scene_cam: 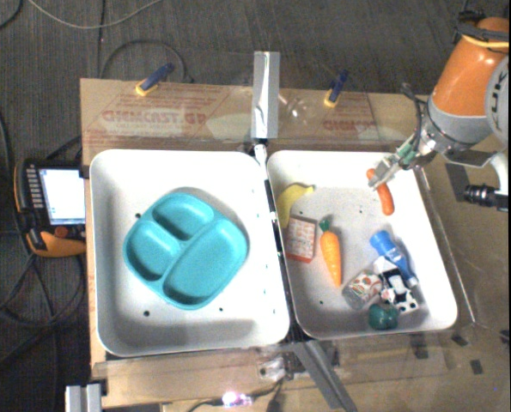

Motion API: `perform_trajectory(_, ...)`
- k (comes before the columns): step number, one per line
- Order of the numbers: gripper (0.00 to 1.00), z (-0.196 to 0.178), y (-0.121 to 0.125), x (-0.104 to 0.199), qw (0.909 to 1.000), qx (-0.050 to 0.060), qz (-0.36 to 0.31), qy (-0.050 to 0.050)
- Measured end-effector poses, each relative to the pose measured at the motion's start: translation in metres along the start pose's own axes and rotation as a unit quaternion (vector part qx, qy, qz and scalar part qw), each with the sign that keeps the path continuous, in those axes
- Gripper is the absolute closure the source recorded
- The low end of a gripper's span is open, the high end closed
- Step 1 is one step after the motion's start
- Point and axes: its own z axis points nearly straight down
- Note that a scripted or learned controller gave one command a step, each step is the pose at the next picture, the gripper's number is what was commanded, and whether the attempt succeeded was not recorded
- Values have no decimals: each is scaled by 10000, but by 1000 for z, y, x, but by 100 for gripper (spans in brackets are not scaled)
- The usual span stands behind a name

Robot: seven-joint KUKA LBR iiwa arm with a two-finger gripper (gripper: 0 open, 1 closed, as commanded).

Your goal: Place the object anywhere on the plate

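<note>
Seeing the gripper (382, 172) over the right bin (440, 256), upper right corner, right at a small orange-red sausage-shaped toy (385, 197). We can't tell how wide it's open or whether it has the toy. Teal plate (185, 247) sits in the left bin (109, 230), well apart. Carrot (331, 251) and banana (291, 197) lie in the right bin.

- Dark grey carpeted floor (57, 33), loose cables (62, 7) trailing across it.
- Brown cardboard sheet (178, 114) on the bench, held by blue-and-yellow clamps (155, 79).
</note>
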Motion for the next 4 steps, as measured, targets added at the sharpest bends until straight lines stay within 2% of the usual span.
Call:
perform_trajectory(1,100,22,48,90,9958,-14,-910,23)
perform_trajectory(2,100,-6,55,162,9924,-13,-1231,25)
perform_trajectory(3,100,-6,63,269,9886,-8,-1503,28)
perform_trajectory(4,0,-6,62,268,9887,-8,-1499,29)
